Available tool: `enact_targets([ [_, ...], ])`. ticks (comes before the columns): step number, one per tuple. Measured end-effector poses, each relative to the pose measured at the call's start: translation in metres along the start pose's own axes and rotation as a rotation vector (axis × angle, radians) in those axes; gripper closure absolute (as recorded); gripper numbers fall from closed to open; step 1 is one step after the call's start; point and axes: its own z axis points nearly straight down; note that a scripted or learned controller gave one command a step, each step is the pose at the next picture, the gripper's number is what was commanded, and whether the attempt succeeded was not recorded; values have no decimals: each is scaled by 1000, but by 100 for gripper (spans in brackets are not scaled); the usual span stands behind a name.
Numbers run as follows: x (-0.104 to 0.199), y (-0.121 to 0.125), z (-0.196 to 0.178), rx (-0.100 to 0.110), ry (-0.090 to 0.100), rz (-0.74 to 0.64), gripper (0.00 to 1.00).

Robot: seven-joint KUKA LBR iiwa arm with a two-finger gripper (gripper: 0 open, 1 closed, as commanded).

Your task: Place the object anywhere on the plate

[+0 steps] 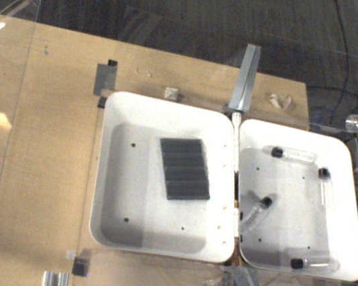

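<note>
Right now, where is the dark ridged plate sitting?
The dark ridged plate lies flat in the left bin, a little above its middle and nearer the divider shared with the right bin, which holds clear tubes.

No readable text, label or number anywhere (bins and bench alike)

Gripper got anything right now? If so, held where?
Cannot tell. The tubes lie loose in the right bin, and the dark ridged plate sits bare in the left bin.
</note>
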Motion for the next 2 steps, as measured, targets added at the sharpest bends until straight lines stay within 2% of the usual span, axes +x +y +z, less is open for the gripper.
enact_targets([
  [1, 5, 1, -9, 0, 1, 5, 100],
  [2, 27, -67, -18, 0, 2, -9, 100],
])
